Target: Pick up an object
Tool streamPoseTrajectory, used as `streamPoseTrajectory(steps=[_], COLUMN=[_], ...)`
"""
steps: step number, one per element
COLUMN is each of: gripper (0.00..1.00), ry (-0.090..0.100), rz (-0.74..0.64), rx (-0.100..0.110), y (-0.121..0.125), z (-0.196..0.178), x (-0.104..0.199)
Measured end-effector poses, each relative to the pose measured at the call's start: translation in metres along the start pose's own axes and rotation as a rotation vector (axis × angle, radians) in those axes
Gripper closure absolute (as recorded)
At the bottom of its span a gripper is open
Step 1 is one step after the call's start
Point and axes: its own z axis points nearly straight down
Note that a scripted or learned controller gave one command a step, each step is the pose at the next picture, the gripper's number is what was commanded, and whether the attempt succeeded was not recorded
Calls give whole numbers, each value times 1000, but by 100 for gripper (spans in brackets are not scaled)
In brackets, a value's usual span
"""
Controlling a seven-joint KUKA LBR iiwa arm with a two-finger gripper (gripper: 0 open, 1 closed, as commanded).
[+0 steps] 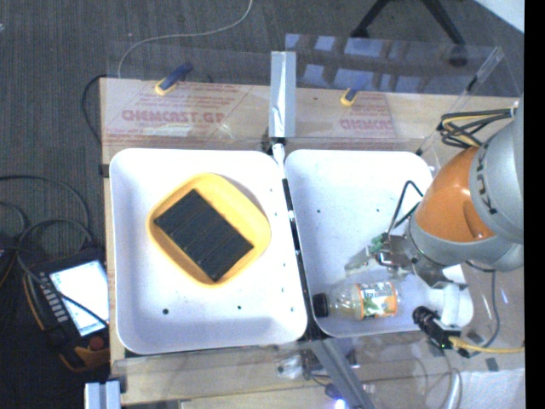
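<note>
Bins side by side on the bench, seen from above at a slant. Left bin (136,313) carries a yellow dish (255,220), rounded corners, sitting a bit left of the divider, and a dark ribbed slab (204,235) lies tilted inside it, filling most of the dish. Over to the right bin (341,186): a clear plastic bottle (362,300) lies on its side along the near wall, black cap pointing left toward the divider, orange and green label around its middle. The arm (464,211) comes in from the right, orange band and grey casing hanging over the bin's right side. The gripper (381,252) sits low in that bin, just above the bottle and close to it. Whether it is spread wide, pinched narrow or closed on anything I cannot tell; the wrist and cabling crowd that spot.
</note>
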Motion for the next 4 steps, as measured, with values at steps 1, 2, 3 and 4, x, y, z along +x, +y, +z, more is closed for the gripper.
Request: streamPoseTrajectory(steps=[1, 2, 3, 4], gripper=[0, 0, 0, 0], ry=[7, 4, 6, 4], rz=[-48, -286, -326, -408], rx=[20, -4, 6, 8], y=[57, 6, 3, 10], z=[0, 0, -1, 0], x=[-34, -32, -32, -31])
